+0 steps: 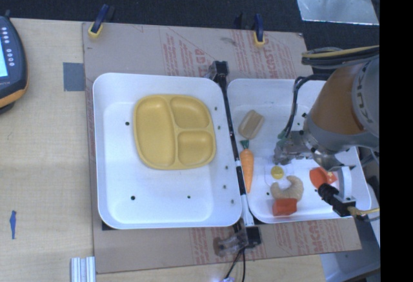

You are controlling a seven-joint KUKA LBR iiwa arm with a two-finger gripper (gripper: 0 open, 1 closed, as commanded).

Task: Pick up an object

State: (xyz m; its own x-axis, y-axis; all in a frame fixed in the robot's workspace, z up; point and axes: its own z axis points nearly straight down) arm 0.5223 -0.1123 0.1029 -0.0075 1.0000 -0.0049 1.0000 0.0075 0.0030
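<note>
The small round yellow piece (277, 172) is seen just at six o'clock from the hand (284, 153), whose finger state cannot be told.

A yellow divided plate (174, 131) lies in the left bin (110, 197). Blue-and-yellow clamps (98, 21) pin the cardboard sheet (161, 48) (at its far edge). A grey handheld controller (10, 61) rests at the bench's left edge.
</note>
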